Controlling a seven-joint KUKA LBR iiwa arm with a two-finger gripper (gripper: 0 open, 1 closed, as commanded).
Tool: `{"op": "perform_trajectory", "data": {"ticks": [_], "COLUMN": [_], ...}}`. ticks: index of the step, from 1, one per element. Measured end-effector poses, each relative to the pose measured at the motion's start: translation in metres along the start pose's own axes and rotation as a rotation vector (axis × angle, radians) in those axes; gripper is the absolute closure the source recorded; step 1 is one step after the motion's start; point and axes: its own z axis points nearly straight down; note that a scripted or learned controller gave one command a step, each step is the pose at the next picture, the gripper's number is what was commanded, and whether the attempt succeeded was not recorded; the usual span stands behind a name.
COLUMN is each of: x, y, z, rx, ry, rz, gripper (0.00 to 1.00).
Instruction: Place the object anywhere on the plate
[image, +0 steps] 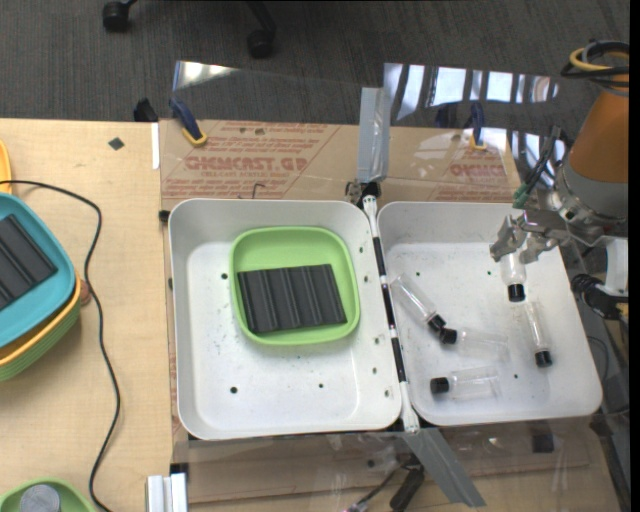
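A green plate (245, 255) with a dark ribbed mat (293, 298) on it rests in the left bin (200, 330). Over the upper right of the right bin (570, 400), my gripper (514, 250) is shut on the top end of a clear tube (515, 276). The tube hangs upright below the fingers with its black cap at the lower end. The gripper is far to the right of the plate, across the divider between the bins.
Loose clear tubes with black caps lie in the right bin: one (416, 304) near its left wall, one (535, 335) below the gripper, one (466, 383) near the front. A stack of teal and green dishes (30, 285) sits at the far left, with a black cable (100, 330) beside it.
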Motion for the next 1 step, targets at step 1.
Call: {"op": "perform_trajectory", "data": {"ticks": [1], "x": [0.0000], "y": [0.0000], "z": [-0.0001], "rx": [0.000], "ry": [0.000], "rz": [0.000], "gripper": [0.00]}}
